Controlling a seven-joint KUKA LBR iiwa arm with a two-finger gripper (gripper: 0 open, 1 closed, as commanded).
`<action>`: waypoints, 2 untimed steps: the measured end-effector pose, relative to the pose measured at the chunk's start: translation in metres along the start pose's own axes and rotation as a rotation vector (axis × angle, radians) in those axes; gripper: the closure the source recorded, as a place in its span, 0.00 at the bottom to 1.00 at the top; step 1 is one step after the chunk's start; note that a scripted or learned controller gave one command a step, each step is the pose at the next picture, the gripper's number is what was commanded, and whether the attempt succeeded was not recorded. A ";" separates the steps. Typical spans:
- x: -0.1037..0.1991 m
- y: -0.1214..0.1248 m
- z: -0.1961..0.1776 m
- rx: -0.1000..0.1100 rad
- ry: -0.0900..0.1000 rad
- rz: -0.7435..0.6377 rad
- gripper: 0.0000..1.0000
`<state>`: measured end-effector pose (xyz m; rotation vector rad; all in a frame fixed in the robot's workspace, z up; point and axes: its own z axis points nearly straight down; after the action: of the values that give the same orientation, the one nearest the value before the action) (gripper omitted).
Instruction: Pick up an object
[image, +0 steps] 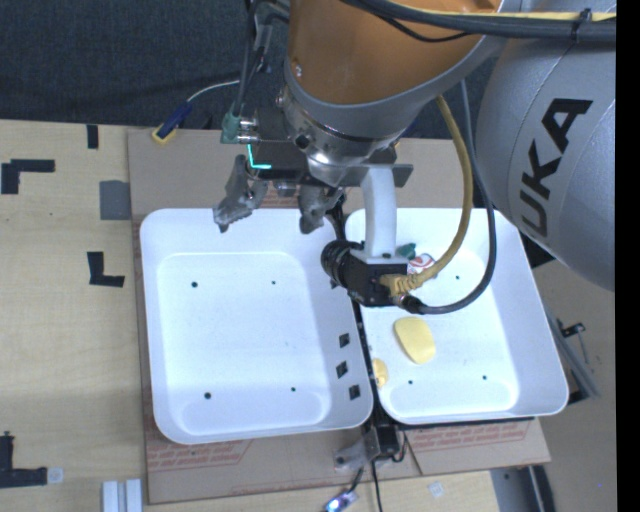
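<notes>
Gripper (268, 210) spread apart, grasping nothing, above left bin (170, 400); yellow lump (415, 340) looks light, soft; pinch its narrow sides.

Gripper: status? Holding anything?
Gripper open above left bin's far edge, nothing between fingers. Yellow object lies in right bin. Arm's hose loops over right bin.

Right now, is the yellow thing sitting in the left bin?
No. The yellow object lies in the right bin, while the gripper hangs open, holding nothing, over the back edge of the left bin.
</notes>
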<state>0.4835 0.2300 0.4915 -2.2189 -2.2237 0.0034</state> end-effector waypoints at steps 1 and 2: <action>0.001 0.000 -0.010 0.000 -0.001 -0.002 1.00; 0.001 0.000 -0.009 0.002 -0.001 -0.002 0.00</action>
<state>0.4835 0.2306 0.5010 -2.2166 -2.2254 0.0064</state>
